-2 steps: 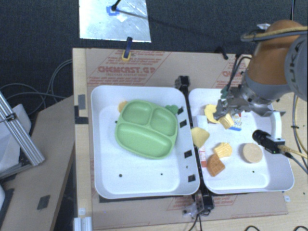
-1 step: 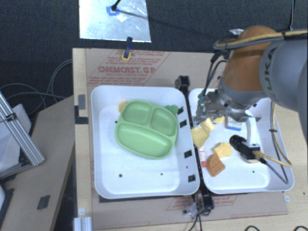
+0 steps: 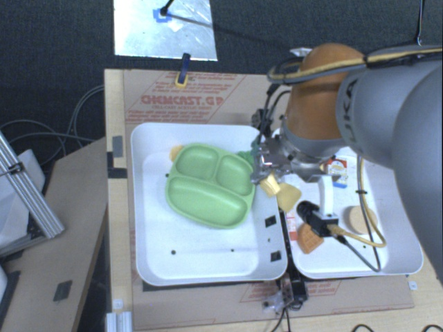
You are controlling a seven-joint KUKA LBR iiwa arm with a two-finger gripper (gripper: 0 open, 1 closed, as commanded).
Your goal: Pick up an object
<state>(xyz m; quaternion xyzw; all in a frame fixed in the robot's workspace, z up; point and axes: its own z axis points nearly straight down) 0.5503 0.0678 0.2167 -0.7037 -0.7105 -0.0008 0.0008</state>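
Green plate (image 3: 208, 185) lay in the left bin (image 3: 201, 254): light, stiff, slick, I judged, best pinched at its rim. My claw (image 3: 265, 168) hung over that bin's right wall; spread or closed, I couldn't tell.

The divided plate (image 3: 208, 185) is a soft pale green all over. The left bin (image 3: 159, 254) and the right bin (image 3: 401, 254) are both plain white. A yellow scrap (image 3: 176, 152) shows at the plate's far edge. The wedge (image 3: 309, 241) is orange and the disc (image 3: 360, 220) is cream (a touch tanner at its rim). The arm (image 3: 401, 116) is grey, with an orange band (image 3: 318, 95). The cardboard sheet (image 3: 228, 88) is tan with red lettering.
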